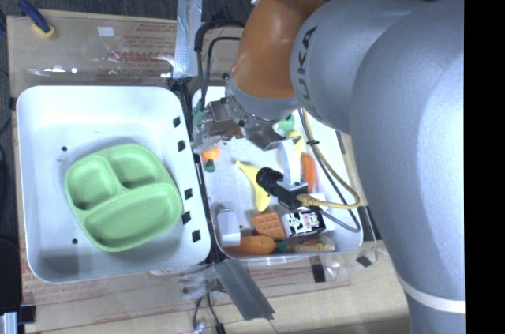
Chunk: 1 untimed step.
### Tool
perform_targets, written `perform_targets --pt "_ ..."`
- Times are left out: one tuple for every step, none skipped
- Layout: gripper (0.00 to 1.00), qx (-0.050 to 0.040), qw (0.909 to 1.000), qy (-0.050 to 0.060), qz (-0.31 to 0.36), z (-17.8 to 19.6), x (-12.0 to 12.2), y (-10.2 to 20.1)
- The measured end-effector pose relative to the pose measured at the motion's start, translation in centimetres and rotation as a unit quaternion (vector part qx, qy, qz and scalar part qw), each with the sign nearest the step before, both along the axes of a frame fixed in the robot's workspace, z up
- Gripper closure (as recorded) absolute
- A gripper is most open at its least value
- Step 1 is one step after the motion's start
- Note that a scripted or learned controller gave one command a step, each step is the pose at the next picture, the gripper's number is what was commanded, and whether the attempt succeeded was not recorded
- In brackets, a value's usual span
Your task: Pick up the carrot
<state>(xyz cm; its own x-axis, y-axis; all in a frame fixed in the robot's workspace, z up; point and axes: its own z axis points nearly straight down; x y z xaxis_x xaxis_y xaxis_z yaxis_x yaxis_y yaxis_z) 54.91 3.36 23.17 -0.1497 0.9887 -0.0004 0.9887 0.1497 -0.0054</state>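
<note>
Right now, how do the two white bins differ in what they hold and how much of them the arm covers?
The left bin holds one green divided plate; the right bin holds a jumble of small toy foods, among them an orange piece near its front wall. The left bin lies fully uncovered; the arm hides much of the right bin. Both are shallow and white.

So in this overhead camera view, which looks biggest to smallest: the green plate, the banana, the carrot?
1. Green divided plate, by far the largest.
2. Banana and carrot: they look alike in size, and the arm hides part of each, so I won't rank them.
</note>
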Motion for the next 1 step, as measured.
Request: perform_targets --pt "1.0 0.0001 0.9983 0.0 0.059 -4.14 -3.81 -8.71"
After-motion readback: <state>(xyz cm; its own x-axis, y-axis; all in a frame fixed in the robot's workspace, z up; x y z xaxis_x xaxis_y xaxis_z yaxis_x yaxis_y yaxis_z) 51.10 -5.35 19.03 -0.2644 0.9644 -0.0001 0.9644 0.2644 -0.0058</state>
